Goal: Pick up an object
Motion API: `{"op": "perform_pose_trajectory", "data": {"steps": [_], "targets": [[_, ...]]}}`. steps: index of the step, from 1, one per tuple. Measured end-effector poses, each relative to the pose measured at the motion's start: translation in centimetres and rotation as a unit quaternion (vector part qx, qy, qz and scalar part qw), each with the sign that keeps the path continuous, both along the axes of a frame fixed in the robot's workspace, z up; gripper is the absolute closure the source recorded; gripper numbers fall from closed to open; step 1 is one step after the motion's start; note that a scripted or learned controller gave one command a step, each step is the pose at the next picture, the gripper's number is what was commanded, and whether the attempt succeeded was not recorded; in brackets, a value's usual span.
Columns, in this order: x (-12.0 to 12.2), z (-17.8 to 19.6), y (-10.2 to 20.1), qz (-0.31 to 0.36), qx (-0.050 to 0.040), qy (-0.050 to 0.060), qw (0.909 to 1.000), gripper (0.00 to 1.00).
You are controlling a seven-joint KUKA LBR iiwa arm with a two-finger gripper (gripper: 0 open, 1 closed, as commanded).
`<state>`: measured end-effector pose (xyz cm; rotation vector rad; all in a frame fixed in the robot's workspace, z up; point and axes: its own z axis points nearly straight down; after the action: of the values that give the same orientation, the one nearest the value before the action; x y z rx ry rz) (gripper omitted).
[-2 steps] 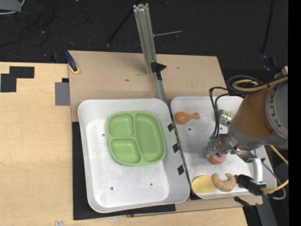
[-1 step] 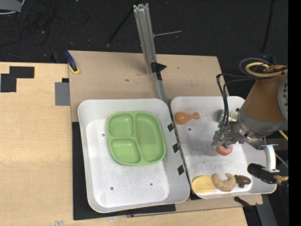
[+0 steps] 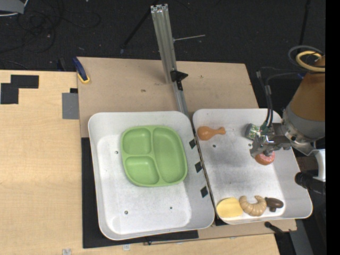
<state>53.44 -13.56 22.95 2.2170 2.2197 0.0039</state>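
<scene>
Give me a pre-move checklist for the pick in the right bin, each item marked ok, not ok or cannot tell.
1. Gripper over the right bin: ok, near its far right side.
2. Target under gripper: ok, a pink-red object lies just below it.
3. Object held between the fingers: cannot tell, the view is too small and blurred there.
4. Room around target: ok, the orange piece and the yellow piece, tan piece and brown piece lie apart from it.
5. Green tray out of the way: ok, it sits in the left bin.
</scene>
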Motion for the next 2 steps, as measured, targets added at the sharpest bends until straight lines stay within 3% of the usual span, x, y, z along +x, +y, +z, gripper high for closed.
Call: {"op": "perform_pose_trajectory", "data": {"steps": [1,2], "targets": [[0.1,3.5,-0.1,0.000,0.0004,0.001,1.0000,1.00],[1.0,3.8,4.6,0.002,0.0013,0.003,1.0000,1.00]]}}
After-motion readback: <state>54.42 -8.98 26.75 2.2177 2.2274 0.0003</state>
